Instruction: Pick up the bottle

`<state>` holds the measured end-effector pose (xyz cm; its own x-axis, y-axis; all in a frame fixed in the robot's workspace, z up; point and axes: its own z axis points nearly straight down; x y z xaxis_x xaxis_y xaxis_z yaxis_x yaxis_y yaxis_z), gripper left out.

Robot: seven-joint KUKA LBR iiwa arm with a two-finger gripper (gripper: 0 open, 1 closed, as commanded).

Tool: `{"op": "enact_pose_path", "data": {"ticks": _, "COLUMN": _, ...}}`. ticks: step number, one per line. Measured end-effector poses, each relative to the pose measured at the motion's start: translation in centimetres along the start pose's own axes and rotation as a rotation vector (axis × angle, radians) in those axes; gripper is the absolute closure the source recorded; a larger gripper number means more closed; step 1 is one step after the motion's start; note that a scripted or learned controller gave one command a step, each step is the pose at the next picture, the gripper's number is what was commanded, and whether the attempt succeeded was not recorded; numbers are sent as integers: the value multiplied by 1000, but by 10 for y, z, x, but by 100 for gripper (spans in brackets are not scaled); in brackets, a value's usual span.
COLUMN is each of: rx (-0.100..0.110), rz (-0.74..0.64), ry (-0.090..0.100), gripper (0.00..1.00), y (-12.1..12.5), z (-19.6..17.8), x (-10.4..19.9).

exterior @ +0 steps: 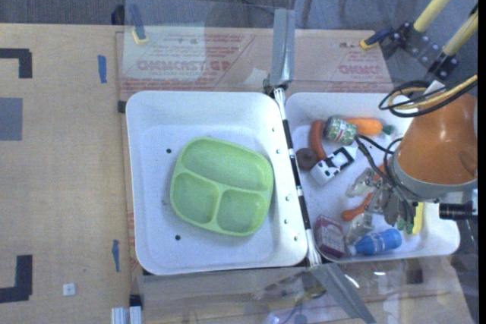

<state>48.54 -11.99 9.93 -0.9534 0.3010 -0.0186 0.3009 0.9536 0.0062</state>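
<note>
White plastic forms both shallow bins, which sit side by side on the wooden bench (61, 186) and meet along a shared inner edge at mid-frame. The left bin (152, 117) has wide bare floor along its far edge and its left edge; a green divided tray (222, 186) with three compartments lies near its middle, slightly tilted, clear of every wall.

The right bin (304, 106) is crowded. Near its far edge an orange carrot (368, 126) lies behind a small green-labelled jar (339, 130), the two touching. A red-orange piece (317, 138) and a dark brown round piece (306, 158) sit beside the inner edge, with a black-and-white block (332, 165) just next to them. At the near edge, by the inner corner, rests a clear packet with dark red contents (331, 237).

The bottle (377, 242), blue with a pale cap end, lies on its side along the near edge of the right bin, just beside that packet. The arm (440, 148), grey with an orange band, comes in over the bin's right edge and covers much of that side. The gripper (377, 202) hangs just above the bottle among small orange and pale items; whether its fingers are spread or closed cannot be told, and nothing is visibly held. Open floor in this bin remains mainly around the middle, between the block and the gripper.
</note>
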Motion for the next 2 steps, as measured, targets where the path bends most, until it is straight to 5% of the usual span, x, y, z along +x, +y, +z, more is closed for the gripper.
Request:
{"op": "enact_pose_path", "data": {"ticks": 1, "rx": -2, "rz": 3, "ry": -5, "gripper": 100, "y": 0, "z": -10, "x": -2}}
{"op": "enact_pose_path", "data": {"ticks": 2, "rx": -2, "rz": 3, "ry": -5, "gripper": 0, "y": 0, "z": -10, "x": -2}}
